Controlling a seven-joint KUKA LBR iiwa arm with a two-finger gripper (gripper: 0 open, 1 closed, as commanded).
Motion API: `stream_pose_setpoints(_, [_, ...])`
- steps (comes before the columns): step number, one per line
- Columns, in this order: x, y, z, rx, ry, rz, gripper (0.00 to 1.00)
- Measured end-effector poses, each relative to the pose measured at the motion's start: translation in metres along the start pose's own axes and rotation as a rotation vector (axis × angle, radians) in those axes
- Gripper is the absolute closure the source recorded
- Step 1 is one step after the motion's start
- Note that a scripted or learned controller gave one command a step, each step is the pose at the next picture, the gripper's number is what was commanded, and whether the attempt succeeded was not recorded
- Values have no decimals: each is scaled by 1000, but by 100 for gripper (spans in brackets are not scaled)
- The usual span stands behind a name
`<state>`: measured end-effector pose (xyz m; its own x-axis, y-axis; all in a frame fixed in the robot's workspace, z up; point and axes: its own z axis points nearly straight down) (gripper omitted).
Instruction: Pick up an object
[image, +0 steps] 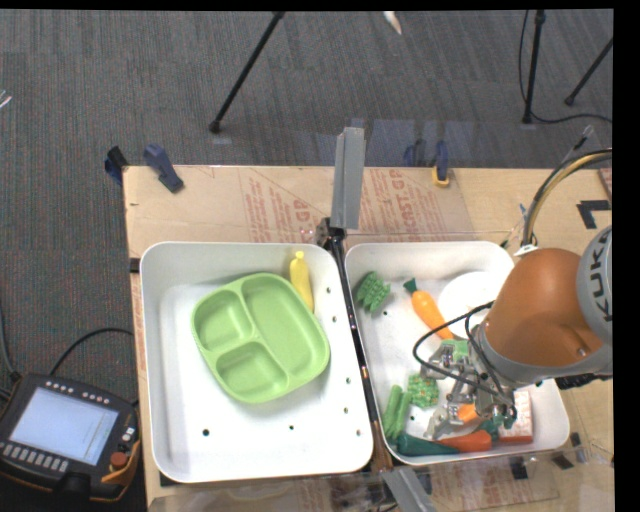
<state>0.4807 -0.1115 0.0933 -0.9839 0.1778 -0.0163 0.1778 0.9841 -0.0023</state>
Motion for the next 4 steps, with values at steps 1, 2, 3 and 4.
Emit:
stream_pose_setpoints(1, [-3, 3, -11, -1, -9, -8, 100])
stream_pose_setpoints(2, [-2, 3, -10, -1, -6, -9, 0])
stream_pose_setpoints(3, [-1, 6, 2, -5, -2, -157, 0])
stream_pose_setpoints(4, [-1, 14, 1, -5, -8, -323, 0])
